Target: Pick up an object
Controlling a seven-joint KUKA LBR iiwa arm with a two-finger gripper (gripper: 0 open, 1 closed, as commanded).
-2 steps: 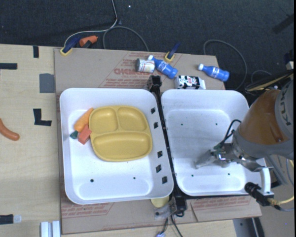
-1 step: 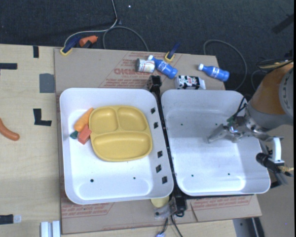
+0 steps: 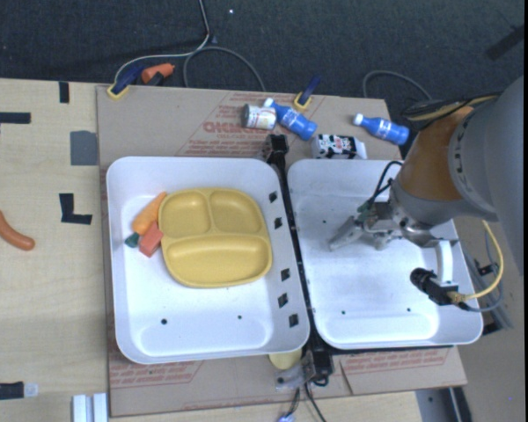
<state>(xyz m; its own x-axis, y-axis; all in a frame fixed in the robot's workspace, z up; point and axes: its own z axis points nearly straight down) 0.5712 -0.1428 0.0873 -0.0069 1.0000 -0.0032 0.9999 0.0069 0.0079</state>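
Two white bins on my bench. Left bin [image 3: 123, 315]: yellow divided plate [image 3: 216, 237], with an orange carrot-like toy [image 3: 147, 214] and a red piece [image 3: 150, 242] tucked against its left edge. Right bin [image 3: 378, 323]: gripper [image 3: 341, 236] low over bare floor, fingers apparently spread, nothing between them. Candidates for picking all sit in the left bin, well apart from the gripper. Risk, as I judge it: closing here grasps air; reaching across, the fingers may catch the divider wall or skid off the plate's shallow rim.
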